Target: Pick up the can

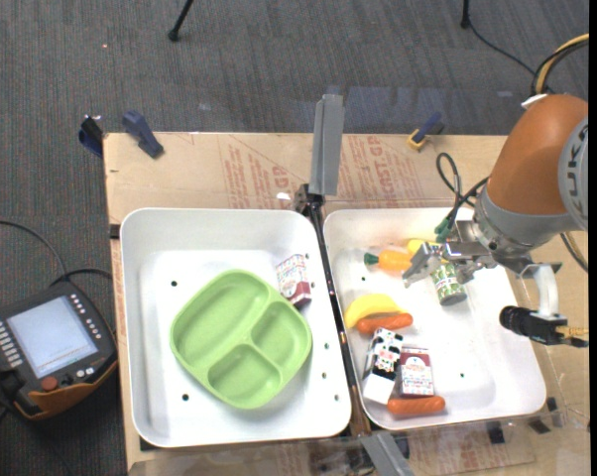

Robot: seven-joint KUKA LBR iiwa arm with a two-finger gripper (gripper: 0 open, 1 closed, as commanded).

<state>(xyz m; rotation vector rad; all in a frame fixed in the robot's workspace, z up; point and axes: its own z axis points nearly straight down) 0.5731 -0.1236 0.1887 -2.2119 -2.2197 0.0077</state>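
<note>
The can (446, 286) is small, with a green and white label. It sits slightly tilted in the upper middle of the right bin (497, 365), its top tucked between the gripper's fingers. My gripper (445, 266) hangs directly over it from the grey and orange arm (537, 172) and is shut on the can's upper part. The can's lower half shows below the fingers.
Near the can lie an orange and yellow toy (398, 259), a banana (370, 307), a sausage (383, 322), two small cartons (383, 350) (415, 370) and another sausage (416, 405). The left bin (150, 256) holds a green divided plate (241, 337) and a small carton (294, 276).
</note>
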